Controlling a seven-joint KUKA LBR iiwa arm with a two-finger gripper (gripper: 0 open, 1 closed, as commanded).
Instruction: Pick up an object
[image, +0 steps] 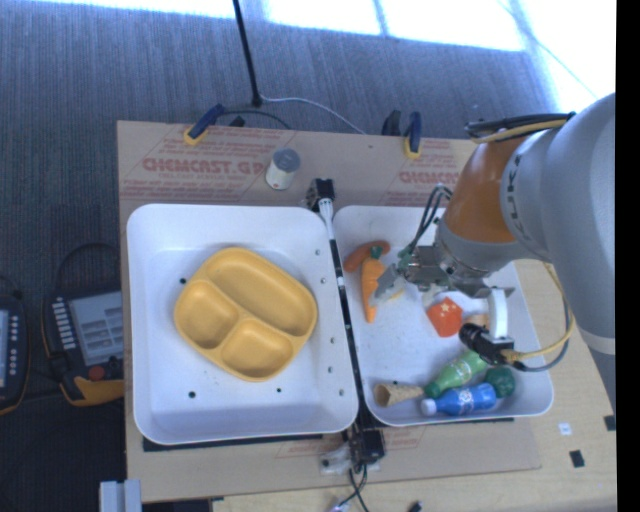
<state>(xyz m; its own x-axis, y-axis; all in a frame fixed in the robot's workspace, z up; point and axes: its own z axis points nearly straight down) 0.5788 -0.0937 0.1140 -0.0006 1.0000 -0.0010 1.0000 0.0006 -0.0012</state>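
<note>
Arm is reaching over the right bin (352, 300) with the pincer (412, 276) hanging low beside the carrot (371, 284) near that bin's left wall, likely lining up a grasp; cannot tell whether open or closed.

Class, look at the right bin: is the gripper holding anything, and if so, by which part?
Cannot be told. The gripper sits low beside the carrot, but nothing visibly sits between its fingers.

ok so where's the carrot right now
The carrot lies in the right bin, near its upper left corner by the divider, just left of the gripper.
</note>
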